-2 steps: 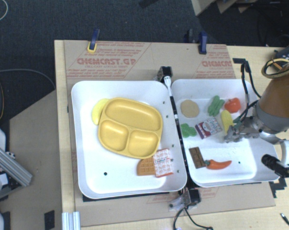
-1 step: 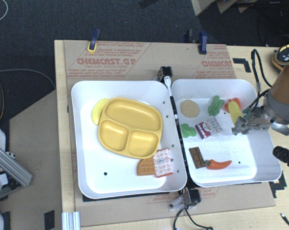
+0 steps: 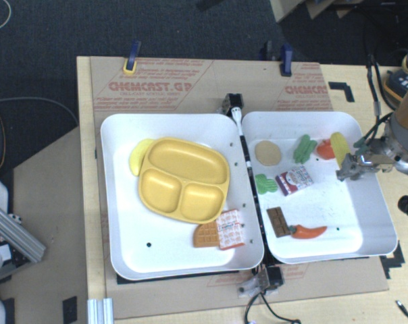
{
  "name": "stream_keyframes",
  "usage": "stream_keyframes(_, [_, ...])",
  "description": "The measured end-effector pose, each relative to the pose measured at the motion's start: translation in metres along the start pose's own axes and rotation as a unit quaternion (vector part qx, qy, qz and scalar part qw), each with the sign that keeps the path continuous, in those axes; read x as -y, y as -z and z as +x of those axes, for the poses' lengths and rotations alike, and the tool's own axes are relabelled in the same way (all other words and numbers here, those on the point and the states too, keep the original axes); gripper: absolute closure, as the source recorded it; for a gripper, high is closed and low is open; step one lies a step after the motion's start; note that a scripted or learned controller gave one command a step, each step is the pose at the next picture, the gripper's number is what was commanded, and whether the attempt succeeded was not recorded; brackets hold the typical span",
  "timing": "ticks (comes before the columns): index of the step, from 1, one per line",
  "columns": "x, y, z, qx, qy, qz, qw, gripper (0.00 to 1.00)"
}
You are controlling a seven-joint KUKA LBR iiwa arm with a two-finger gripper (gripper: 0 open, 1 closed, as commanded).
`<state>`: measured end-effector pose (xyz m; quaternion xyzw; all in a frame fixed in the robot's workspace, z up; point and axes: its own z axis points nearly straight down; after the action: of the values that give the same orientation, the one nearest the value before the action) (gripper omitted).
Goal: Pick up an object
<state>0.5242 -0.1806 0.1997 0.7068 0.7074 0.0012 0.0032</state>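
1. Hovering at the right bin's [image 3: 366,245] right edge, the tool [image 3: 344,173] grips nothing; its opening I cannot tell.
2. Nearest, by the far edge, the yellow toy [image 3: 339,142] looks light, stiff, slippery; pinch across its narrow middle.

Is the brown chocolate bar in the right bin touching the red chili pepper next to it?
Touching. The camera view shows the chocolate bar and the red chili pepper meeting at the bar's lower end, with no white bin floor visible between them.
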Motion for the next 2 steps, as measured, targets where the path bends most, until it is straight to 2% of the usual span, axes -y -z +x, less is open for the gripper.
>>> stream_keyframes(1, [-0.001,0.026,0.0,0.0,0.0,0.001,1.0,1.0])
stream_keyframes(2, [0.002,0.027,0.042,-0.002,0.002,0.004,1.0,1.0])
